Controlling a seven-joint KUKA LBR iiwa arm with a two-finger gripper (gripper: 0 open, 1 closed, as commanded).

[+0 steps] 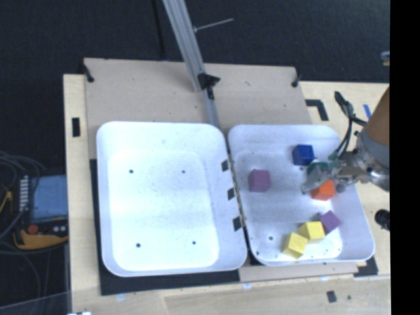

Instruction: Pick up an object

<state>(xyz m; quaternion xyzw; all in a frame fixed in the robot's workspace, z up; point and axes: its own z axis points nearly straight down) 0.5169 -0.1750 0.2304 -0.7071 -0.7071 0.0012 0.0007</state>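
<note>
My gripper [319, 179] reaches in from the right over the right bin [275, 136], directly above an orange block [323, 191] that it partly covers. Whether the block is gripped or just lies under the gripper is not visible. A blue cube [302, 154] sits just up and left of the gripper. A purple cube [259, 180] lies further left in the same bin. Near the bin's front are a small purple block [330, 220] and two yellow cubes [314, 230] [295, 244].
The left bin [105, 140] stands beside the right one, joined by black clips. A slanted metal rail [187, 41] rises behind the bins. Cables and a controller box [49, 199] lie off the bench at the left.
</note>
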